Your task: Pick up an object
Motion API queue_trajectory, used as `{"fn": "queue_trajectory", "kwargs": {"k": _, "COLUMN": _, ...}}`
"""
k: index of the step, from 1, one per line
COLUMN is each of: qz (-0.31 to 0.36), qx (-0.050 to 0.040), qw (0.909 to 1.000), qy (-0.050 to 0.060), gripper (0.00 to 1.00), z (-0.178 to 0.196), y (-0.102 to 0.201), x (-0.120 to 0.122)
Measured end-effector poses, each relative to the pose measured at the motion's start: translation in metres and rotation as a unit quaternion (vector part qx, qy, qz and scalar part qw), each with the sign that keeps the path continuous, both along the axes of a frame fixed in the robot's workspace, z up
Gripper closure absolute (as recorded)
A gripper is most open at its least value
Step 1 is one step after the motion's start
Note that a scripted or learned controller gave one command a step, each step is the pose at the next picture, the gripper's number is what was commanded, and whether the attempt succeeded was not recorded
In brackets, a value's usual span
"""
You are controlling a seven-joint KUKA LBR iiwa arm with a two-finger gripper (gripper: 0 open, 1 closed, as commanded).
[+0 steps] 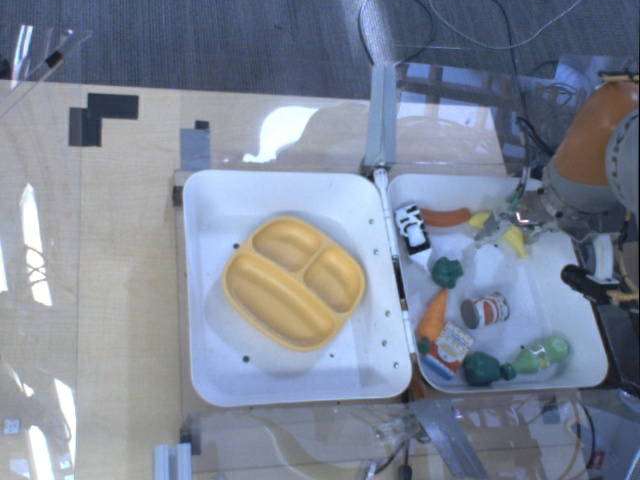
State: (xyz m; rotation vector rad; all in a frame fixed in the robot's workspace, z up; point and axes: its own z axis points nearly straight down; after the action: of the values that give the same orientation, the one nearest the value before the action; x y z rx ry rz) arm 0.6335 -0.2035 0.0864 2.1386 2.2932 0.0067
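My gripper (pixel 512 218) reaches in from the right and sits low over the far part of the right bin (pixel 590 368). It is right over a small yellow toy (pixel 516 240), and an orange-red sausage (pixel 445 216) lies just to its left. Other toys in this bin are a black-and-white figure (pixel 410 228), a green broccoli (pixel 447 271), a carrot (pixel 432 315), a small can (pixel 485 311), a printed packet (pixel 453 343), a dark green piece (pixel 482 368) and a light green bottle (pixel 542 353).
The left bin (pixel 200 268) holds a yellow divided plate (pixel 293 283). A metal divider post (pixel 380 118) stands behind the two bins. The arm's orange band (pixel 600 133) and black cables crowd the right bin's far right side.
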Motion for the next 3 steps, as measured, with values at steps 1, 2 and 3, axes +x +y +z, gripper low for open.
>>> {"fn": "queue_trajectory", "kwargs": {"k": 1, "qz": 0.027, "qx": -0.0003, "qw": 0.9996, "qy": 0.002, "gripper": 0.0, "z": 0.039, "y": -0.001, "x": 0.037}}
{"fn": "queue_trajectory", "kwargs": {"k": 2, "qz": -0.006, "qx": 0.0, "qw": 1.0, "qy": 0.002, "gripper": 0.0, "z": 0.048, "y": 0.001, "x": 0.036}}
{"fn": "queue_trajectory", "kwargs": {"k": 3, "qz": 0.026, "qx": 0.0006, "qw": 0.9997, "qy": 0.002, "gripper": 0.0, "z": -0.001, "y": 0.0, "x": 0.023}}
